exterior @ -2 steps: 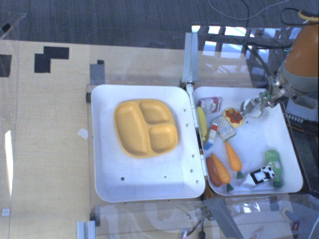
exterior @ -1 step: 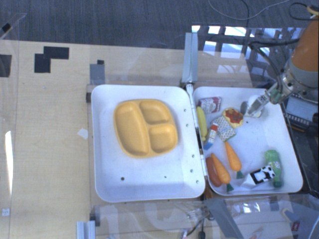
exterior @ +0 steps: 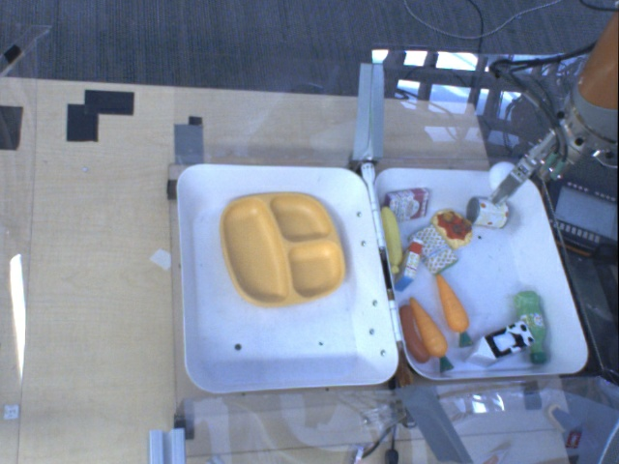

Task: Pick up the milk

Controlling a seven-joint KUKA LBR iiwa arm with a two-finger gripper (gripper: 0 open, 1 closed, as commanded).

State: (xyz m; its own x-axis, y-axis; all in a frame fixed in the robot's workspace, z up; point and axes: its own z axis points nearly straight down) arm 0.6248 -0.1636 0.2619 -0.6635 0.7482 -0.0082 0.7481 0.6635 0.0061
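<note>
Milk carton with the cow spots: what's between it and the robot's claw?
In the camera view, bare white bin floor lies between the gripper and the milk carton.

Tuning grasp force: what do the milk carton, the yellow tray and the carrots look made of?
Milk carton: looks like hard toy plastic, black-and-white cow print, slight sheen; could be coated card.
Yellow tray: moulded plastic, smooth semi-matte, with rounded compartment walls.
Carrots: toy plastic, uniform orange, soft highlights, green tips.
All likely rigid, though the view can't confirm.
</note>
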